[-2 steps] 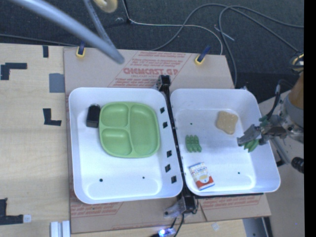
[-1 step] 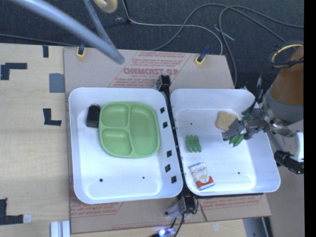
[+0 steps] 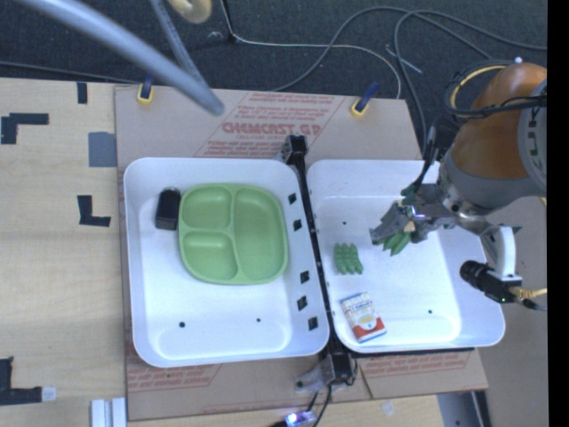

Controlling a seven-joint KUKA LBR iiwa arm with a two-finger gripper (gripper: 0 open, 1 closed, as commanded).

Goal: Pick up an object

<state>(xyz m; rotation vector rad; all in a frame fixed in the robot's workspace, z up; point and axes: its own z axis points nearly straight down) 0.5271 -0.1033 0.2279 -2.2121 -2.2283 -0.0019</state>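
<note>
Where dark carpet crossed by thin black cables fills the top of the camera view, gives way below to a pale wooden table [image 3: 53, 265] marked with a few dark tape shapes. Laid over the table, a sheet of brown cardboard [image 3: 267, 118] printed in red, pinned at its far edge by two small clamps. Resting on the cardboard, two shallow white bins side by side, joined along a black seam.

In the left bin [image 3: 147, 327], a light green divided plate [image 3: 234, 234] with three compartments, and touching its left edge a small black block [image 3: 167, 209].

In the right bin [image 3: 444, 323], a small green ridged object [image 3: 348, 258] near the seam, and nearer the front edge a small red and white carton [image 3: 362, 317], lying flat and slightly turned.

Reaching in from the right, a grey arm with an orange band [image 3: 502, 118] above the wrist, its hand [image 3: 391, 236] low over the right bin. Green tips visible at the hand's end; cannot tell how far open, nor whether anything is held. Green ridged object just to the left of and slightly in front of the hand, near but apart. Carton further forward, well apart from the hand.

Crossing the top left corner, a blurred grey bar [image 3: 107, 38].
</note>
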